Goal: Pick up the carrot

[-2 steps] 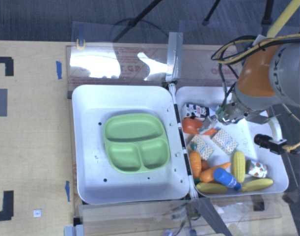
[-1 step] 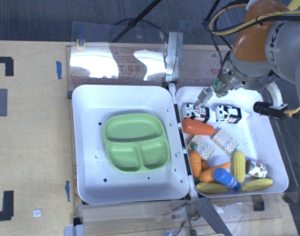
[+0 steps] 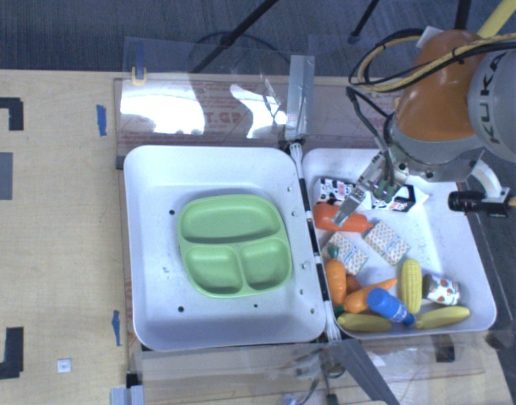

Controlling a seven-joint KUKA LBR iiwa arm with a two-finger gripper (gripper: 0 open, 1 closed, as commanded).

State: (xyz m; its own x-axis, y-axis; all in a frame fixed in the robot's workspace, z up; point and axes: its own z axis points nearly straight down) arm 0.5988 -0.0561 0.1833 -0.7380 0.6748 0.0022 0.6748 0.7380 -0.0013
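Gripper [image 3: 352,212]: down in the right bin [image 3: 481,260], tips at the carrot [image 3: 340,218]; finger spread cannot be told. Carrot: orange, lying across the bin's upper left, beside patterned packets [image 3: 384,241]. Likely a light, stiff, smooth plastic toy, prone to rolling; best pinched across its thick middle.

Your gripper [image 3: 352,207] sits low in the right bin [image 3: 480,251], fingertips at the carrot [image 3: 335,218] by the bin's left wall. Corn [image 3: 410,283], banana [image 3: 410,318] and bottle [image 3: 388,305] crowd the near end. Left bin [image 3: 148,226] holds a green tray [image 3: 234,245].
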